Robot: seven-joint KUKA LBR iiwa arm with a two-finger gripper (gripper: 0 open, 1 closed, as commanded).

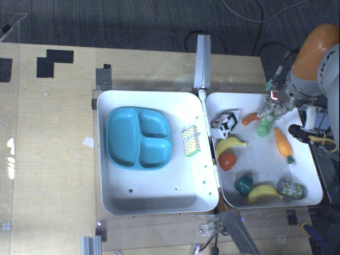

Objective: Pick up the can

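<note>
The can (291,189), small with a green and white patterned label, lies on its side near the front right corner of the right bin (313,174). My gripper (269,112) hangs over the far part of that bin, well behind the can. It is directly above a small green bottle (264,127), with a small orange piece (249,119) just to its left. The wrist hides the fingertips.
The right bin also holds a carrot (283,144), two bananas (229,144) (264,193), a red tomato (227,160), a teal cup (245,184) and a black-and-white toy (225,121). In the left bin (159,198) lie a blue divided plate (139,137) and a yellow-green sponge (190,141).
</note>
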